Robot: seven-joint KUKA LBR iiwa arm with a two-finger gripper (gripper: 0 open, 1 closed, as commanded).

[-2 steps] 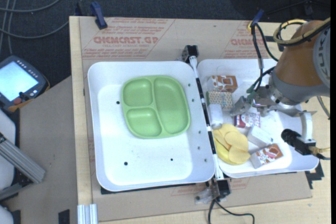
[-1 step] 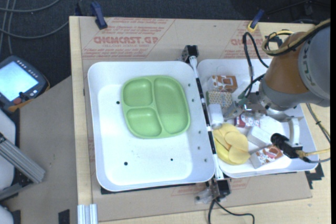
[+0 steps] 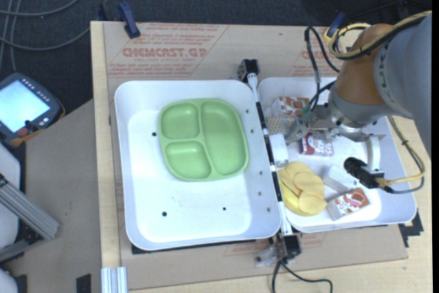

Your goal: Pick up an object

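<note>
In the camera view, the arm (image 3: 391, 72) reached in from the right and hung low over the right bin (image 3: 401, 213), its gripper (image 3: 310, 128) down among the small packets at that bin's far end. Whether the gripper was spread or closed, and whether it held anything, could not be told (the wrist hid that part).

Just beside the gripper lay a red-and-white packet (image 3: 317, 145), the likeliest thing to be picked. Another printed packet (image 3: 291, 106) sat just beyond it, yellow slices (image 3: 304, 186) lay nearer the front, and a third packet (image 3: 350, 202) rested near the front right.

The left bin (image 3: 130, 147) held a green divided plate (image 3: 204, 139), well apart from the arm.

The risk here was crowding: flat packets lying close together could slide away or come up in pairs.
</note>
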